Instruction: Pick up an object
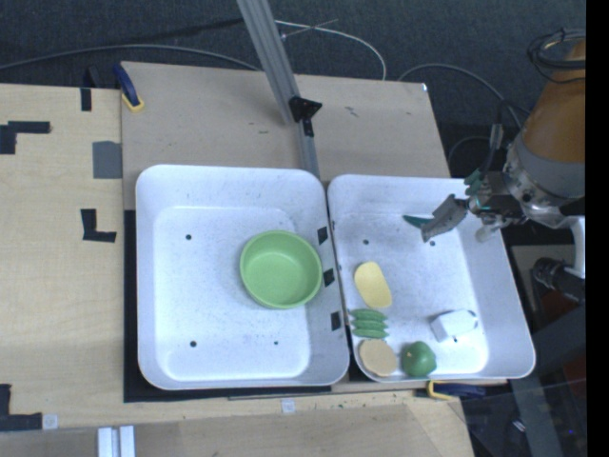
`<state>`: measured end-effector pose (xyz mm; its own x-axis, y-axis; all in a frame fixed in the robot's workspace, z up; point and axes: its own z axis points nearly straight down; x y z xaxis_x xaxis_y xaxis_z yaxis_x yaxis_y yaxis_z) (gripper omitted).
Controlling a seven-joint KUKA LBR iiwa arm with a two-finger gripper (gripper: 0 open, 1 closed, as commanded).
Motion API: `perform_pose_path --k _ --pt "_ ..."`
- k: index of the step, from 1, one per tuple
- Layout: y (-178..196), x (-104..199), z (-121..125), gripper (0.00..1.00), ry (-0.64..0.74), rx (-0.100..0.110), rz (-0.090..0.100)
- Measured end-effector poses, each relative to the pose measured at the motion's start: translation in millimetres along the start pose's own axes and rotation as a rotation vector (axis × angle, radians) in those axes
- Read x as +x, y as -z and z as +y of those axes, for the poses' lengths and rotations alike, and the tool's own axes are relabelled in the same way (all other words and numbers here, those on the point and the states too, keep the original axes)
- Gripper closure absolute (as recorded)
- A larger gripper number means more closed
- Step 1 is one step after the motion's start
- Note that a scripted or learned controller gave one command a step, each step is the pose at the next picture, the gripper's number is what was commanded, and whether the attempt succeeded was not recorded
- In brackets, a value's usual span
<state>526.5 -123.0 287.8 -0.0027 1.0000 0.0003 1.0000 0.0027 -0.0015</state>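
yellow lemon (372,285) sits mid-bin, open floor toward pincer (440,221).

At the frame's right edge, the arm (557,131) shows an orange band, grey wrist, dark cables, and a grey-teal pincer (433,224).

One fixed camera looks down on the desk (219,131) from above at a slant, far enough back to take in both white bins whole: the left bin (171,255) and the right bin (495,312) side by side. Dark floor shows beyond the desk's far edge at the top. The arm (557,131) enters from the frame's right side.
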Motion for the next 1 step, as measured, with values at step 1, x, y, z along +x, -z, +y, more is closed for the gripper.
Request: perform_pose_path --k 1 --pt "0.1 -0.3 0.0 0.0 0.0 0.0 -0.001"
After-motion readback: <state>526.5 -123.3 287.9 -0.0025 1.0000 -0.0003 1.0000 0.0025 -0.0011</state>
